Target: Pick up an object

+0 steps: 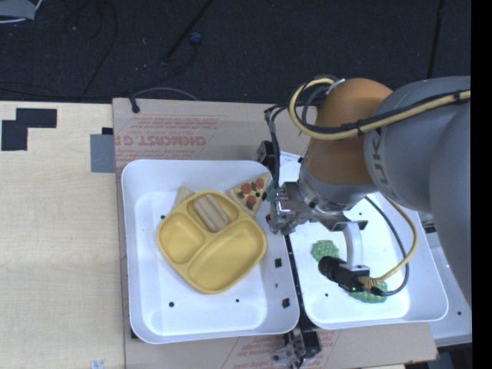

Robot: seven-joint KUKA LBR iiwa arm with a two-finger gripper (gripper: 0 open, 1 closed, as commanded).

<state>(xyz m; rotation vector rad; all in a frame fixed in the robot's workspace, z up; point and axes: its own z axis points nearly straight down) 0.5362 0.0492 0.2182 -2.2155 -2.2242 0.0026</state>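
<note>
Nearest the camera, at 6 o'clock: cardboard sheet [254, 352] under both bins, brown, matte, printed red text, a dark clamp-like part at its bottom edge.

Left bin [146, 298]: shallow white plastic, rounded corners, glossy, small dark holes in the floor. Sitting in it, centre to 12 o'clock: yellow divided plate [223, 260], moulded plastic, rounded-square, three compartments, smooth matte finish. A tan ribbed piece [209, 211], looks like a bread or wafer toy, lies in the plate's top compartment. At 1 o'clock of the plate, touching the bin's back right corner area: pizza slice toy [250, 191], wedge shape, pale crust, red dots.

Right bin [415, 302]: same white plastic, just beside the left one, walls touching at the middle seam. In it: green knobbly object [325, 248], bumpy leafy texture, near the bin centre. A second green bit [373, 296] at 5 o'clock of that, partly under a black cable end.

Gripper [278, 210]: metal, hanging over the seam between bins, at 3 o'clock of the plate, close to the pizza slice. Can't tell finger state, too cluttered by brackets. Nothing visibly between them.

Arm [400, 152]: grey smooth casing, orange domed band, yellow and black cables looped round it, covers the back of the right bin.

Far: pale wood bench [54, 244] at 9 o'clock, dark carpet floor [231, 29] at 12 o'clock with loose cables.
</note>
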